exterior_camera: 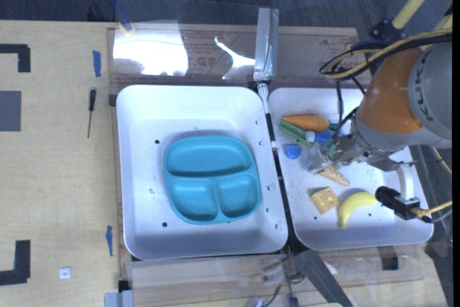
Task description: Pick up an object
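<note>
Gripper (336, 152) is reaching down into the right bin (402, 226), low among the toys beside the green stick (296, 131) and carrot (307, 121). I cannot tell how it is set. Nothing is looking lifted yet, so picking is still to do. Banana (355, 205) is lying near.

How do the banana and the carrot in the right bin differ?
The banana is yellow and curved; the carrot is orange and straight. The banana lies near the front of the right bin, the carrot near its back. The banana lies apart from other items, while the carrot sits against a green piece. Both rest on the bin floor, neither between the fingers of the gripper.
</note>
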`<state>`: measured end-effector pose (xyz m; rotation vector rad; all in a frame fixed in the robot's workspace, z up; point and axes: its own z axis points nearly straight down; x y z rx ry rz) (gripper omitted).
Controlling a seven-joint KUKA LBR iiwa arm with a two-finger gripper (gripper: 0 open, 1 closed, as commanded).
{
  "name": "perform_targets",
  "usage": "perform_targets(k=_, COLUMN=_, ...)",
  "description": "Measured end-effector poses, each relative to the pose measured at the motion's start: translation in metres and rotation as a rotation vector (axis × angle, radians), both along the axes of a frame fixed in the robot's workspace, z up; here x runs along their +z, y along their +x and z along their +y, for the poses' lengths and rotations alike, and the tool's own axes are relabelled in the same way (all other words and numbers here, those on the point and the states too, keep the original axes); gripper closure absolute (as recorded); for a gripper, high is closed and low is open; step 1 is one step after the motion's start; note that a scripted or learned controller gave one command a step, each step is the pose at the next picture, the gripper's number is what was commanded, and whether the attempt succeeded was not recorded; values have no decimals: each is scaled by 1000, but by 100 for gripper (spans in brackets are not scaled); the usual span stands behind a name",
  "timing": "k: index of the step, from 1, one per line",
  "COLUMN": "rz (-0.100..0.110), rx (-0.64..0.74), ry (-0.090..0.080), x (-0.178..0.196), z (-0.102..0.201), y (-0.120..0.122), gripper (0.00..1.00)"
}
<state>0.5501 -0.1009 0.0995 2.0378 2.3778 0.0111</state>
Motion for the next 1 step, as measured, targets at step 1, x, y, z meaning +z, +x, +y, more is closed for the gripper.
perform_targets(k=1, rz=7, rx=-117, ry=3, x=87, z=61, y=24, gripper=100)
